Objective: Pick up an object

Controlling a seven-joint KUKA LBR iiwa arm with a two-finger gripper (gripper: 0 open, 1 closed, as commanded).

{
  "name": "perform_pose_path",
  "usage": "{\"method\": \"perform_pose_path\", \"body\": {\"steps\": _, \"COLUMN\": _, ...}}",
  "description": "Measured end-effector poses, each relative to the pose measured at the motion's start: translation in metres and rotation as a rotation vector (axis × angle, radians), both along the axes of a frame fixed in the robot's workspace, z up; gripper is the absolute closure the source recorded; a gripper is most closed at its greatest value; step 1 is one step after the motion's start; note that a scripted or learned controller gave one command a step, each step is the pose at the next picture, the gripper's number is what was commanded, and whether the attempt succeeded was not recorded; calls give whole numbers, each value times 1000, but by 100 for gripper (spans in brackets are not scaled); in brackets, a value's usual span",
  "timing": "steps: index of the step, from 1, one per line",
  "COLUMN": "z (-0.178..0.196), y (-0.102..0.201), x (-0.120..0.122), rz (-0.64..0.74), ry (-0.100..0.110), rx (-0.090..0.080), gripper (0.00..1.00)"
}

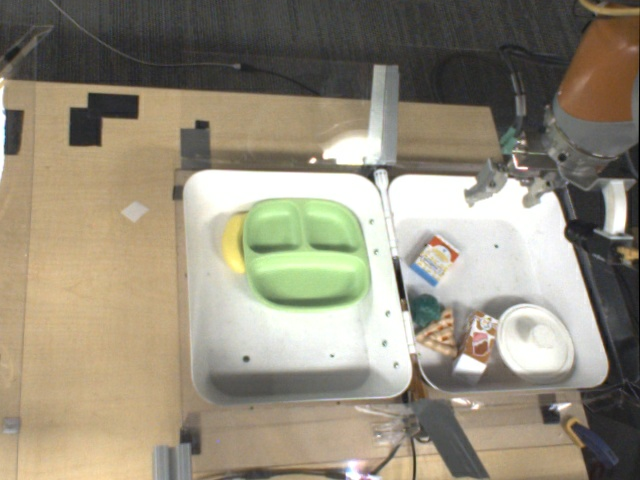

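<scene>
Small carton (434,259): white w/ blue, red, yellow print.

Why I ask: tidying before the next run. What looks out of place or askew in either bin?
Little stands out. In the left bin, a yellow item is tucked partly under the green divided plate. In the right bin, a small carton lies tipped beside the white bowl. Nothing looks spilled.
</scene>
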State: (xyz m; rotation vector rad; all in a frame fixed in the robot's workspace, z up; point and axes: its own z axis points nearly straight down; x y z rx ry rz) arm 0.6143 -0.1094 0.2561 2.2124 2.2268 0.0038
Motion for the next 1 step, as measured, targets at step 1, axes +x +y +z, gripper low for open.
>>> {"method": "perform_pose_path", "body": {"steps": 1, "z": 18, "y": 19, "x": 7, "rz": 16, "ry": -2, "rx": 0, "gripper": 0}}
